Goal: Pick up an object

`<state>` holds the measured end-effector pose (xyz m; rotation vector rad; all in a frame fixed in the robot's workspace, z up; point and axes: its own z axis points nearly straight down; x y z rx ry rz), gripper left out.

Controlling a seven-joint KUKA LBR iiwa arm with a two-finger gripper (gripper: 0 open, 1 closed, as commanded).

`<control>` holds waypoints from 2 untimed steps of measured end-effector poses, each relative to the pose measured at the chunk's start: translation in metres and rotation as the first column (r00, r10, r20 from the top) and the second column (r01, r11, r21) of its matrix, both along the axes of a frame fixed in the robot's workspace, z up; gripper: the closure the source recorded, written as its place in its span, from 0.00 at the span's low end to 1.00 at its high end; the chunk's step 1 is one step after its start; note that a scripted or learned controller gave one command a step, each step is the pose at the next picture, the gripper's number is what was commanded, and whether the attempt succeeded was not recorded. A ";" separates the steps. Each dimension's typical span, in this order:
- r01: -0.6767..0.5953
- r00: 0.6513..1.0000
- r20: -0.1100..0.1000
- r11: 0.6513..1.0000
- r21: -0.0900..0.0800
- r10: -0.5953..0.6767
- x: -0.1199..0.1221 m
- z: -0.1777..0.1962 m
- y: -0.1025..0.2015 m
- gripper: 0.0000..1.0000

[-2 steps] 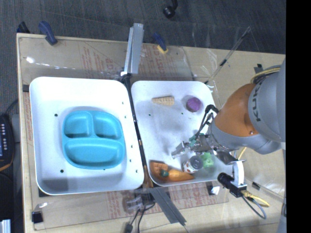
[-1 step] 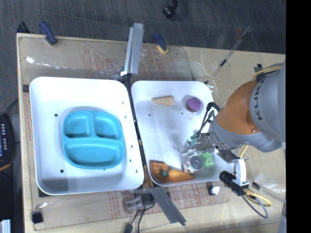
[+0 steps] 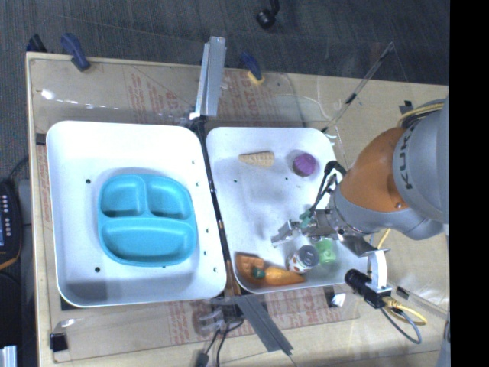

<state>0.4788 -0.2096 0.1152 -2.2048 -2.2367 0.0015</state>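
The right bin point(image 3: 229, 205) holds several small items. A tan cone-shaped piece point(image 3: 256, 158) and a purple round item point(image 3: 304, 164) lie near its far wall. An orange carrot point(image 3: 269, 274) lies along the near wall, with a small silver can point(image 3: 303, 258) and a green item point(image 3: 327, 251) just to its right. My gripper point(image 3: 292, 232) hangs low over the bin's right half, just above the can and the green item. Nothing visibly sits in it.
A blue divided tray point(image 3: 147, 219) lies in the left bin point(image 3: 69, 159). A grey metal bar point(image 3: 209, 75) rises between the bins at the far side. Blue clamps point(image 3: 75, 50) grip the bench's far edge, and cables trail at the near right.
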 end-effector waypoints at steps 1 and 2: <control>-0.004 1.000 0.000 1.000 0.000 0.004 0.001 0.009 0.001 1.00; -0.004 1.000 0.000 1.000 0.000 0.004 0.001 0.009 0.001 0.00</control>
